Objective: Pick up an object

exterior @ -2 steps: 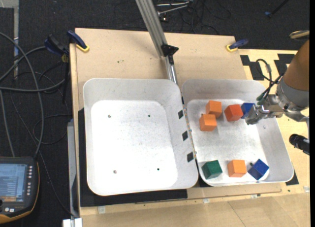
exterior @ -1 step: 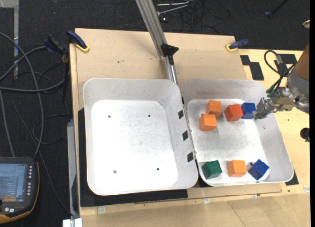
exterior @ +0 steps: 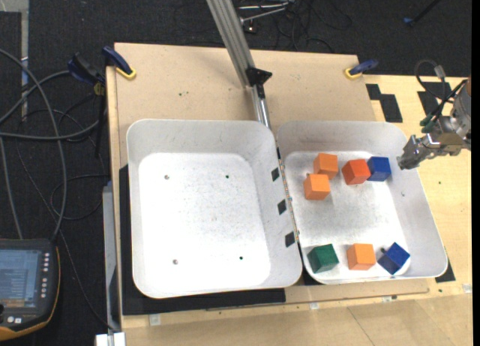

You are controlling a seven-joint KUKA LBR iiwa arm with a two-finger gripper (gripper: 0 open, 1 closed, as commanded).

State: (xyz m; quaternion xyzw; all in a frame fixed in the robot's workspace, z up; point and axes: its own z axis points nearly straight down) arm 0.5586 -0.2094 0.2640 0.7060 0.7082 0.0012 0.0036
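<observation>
The gripper (exterior: 414, 154), its opening impossible to tell, hovers beside the blue cube (exterior: 379, 168), which looks light, rigid, best pinched across opposite flat sides.

arm (exterior: 459, 123): cut off by right edge; gripper (exterior: 412, 158): fingers too small to tell
</observation>
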